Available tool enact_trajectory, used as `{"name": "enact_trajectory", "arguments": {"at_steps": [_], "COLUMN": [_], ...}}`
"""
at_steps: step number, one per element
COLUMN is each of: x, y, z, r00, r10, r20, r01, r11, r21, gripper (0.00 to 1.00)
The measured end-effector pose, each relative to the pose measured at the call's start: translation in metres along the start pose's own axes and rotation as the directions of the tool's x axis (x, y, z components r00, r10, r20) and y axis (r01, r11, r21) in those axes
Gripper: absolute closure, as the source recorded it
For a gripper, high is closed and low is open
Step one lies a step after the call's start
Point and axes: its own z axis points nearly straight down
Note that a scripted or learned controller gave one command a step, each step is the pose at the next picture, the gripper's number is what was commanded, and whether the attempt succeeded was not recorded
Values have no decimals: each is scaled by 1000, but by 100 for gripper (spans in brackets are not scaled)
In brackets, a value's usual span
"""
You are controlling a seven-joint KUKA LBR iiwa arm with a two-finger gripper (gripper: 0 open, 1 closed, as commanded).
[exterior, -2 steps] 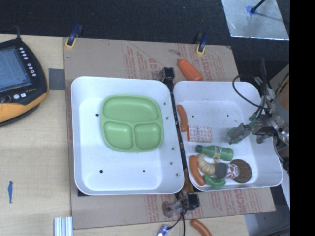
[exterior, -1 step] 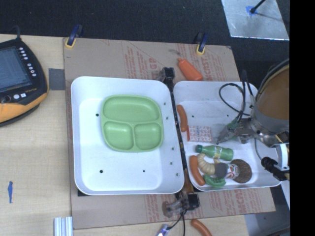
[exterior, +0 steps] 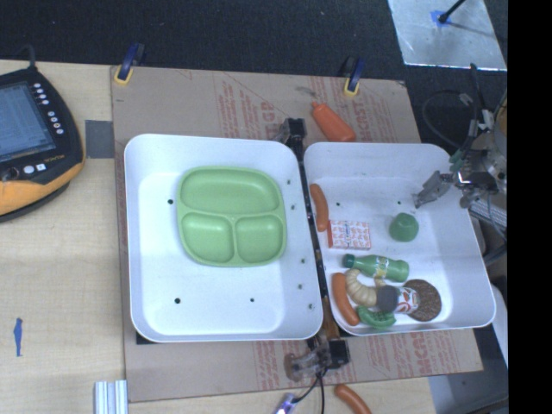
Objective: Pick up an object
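While the claw (exterior: 429, 193), seemingly spread, hovers, the green ball (exterior: 403, 227) lies just below-left.

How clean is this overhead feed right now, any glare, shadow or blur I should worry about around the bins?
Camera view: light is even and soft; the white bins look bright but keep their edges, with no harsh glare. Shadows are faint, a light one under the green plate. The gripper at the right edge is soft and hard to read. The bottom-right pile near the green bottle is small and muddled.

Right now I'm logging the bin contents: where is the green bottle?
The green bottle lies on its side in the right bin, just below the red-and-white packet and above the toy pile.
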Motion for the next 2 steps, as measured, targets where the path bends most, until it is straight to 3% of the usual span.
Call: {"name": "enact_trajectory", "arguments": {"at_steps": [1, 2], "x": [24, 23], "y": [-14, -14], "z": [103, 92], "r00": [1000, 1000], "r10": [0, -3], "r20": [-1, 0], "r01": [0, 3], "r11": [1000, 1000], "r21": [5, 5], "gripper": [0, 100]}}
